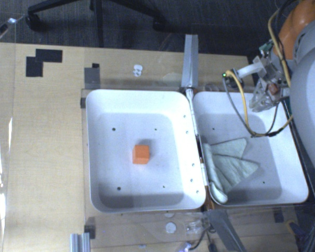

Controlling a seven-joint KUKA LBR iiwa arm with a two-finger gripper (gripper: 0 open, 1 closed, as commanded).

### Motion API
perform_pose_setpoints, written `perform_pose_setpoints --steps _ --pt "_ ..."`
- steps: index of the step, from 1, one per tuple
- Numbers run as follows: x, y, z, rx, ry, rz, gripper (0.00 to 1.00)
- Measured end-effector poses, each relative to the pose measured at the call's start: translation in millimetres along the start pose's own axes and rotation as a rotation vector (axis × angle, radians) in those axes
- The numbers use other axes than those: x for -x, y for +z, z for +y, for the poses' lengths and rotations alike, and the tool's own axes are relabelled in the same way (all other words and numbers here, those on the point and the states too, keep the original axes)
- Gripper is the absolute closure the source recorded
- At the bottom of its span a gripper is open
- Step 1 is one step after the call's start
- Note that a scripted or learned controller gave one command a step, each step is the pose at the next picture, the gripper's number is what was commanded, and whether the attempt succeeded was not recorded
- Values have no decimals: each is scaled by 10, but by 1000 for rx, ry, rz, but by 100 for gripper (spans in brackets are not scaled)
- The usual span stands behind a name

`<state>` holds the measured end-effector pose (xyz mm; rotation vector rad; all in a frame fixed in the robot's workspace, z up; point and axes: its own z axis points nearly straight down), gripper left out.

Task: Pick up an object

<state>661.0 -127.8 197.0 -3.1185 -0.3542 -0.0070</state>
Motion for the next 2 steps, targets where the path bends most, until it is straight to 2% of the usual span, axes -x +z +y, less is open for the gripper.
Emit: perform_pose_setpoints --steps 1,2 --pt "-16 -112 -14 -1 -5 3 100" --pt "0 -96 -14 3 -99 -5 100"
